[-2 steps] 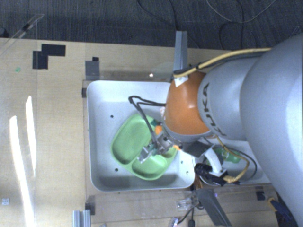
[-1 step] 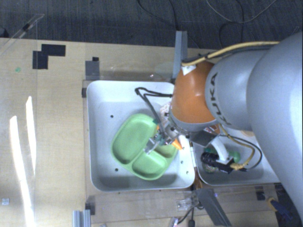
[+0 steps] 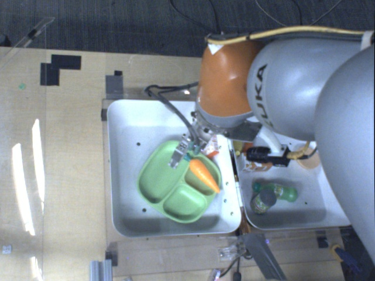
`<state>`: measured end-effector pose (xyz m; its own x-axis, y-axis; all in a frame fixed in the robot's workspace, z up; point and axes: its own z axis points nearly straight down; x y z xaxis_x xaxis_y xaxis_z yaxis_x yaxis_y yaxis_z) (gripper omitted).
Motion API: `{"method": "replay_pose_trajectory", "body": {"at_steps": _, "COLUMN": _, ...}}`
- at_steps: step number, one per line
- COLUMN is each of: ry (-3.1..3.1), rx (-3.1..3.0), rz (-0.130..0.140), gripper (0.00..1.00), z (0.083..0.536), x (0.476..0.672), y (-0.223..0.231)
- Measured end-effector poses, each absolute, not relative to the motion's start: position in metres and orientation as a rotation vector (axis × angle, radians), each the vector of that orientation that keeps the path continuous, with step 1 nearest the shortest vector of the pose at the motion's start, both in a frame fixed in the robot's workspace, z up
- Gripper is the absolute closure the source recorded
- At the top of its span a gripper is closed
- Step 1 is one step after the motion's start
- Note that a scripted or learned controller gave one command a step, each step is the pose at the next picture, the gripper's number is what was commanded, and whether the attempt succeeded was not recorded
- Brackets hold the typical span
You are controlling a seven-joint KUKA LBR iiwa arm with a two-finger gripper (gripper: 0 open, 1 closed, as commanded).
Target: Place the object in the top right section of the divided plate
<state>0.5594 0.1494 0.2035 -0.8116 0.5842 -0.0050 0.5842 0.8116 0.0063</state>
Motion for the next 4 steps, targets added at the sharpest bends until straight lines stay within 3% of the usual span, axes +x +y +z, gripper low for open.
{"method": "replay_pose_trajectory", "body": {"at_steps": 1, "ry": 2.907, "rx": 1.186, "rz": 0.005, "gripper": 0.00, "z": 0.186, "x": 0.496, "y": 0.199}}
{"method": "replay_pose_trajectory", "body": {"at_steps": 2, "ry": 2.556, "rx": 1.828, "rz": 0.001, "gripper": 0.00, "z": 0.144, "x": 0.486, "y": 0.220}}
{"method": "replay_pose_trajectory", "body": {"at_steps": 3, "ry": 2.315, "rx": 2.102, "rz": 0.063, "gripper": 0.00, "z": 0.103, "x": 0.498, "y": 0.227}}
{"method": "replay_pose_trajectory", "body": {"at_steps": 4, "ry": 2.261, "rx": 2.164, "rz": 0.039, "gripper": 0.00, "z": 0.113, "x": 0.493, "y": 0.230}}
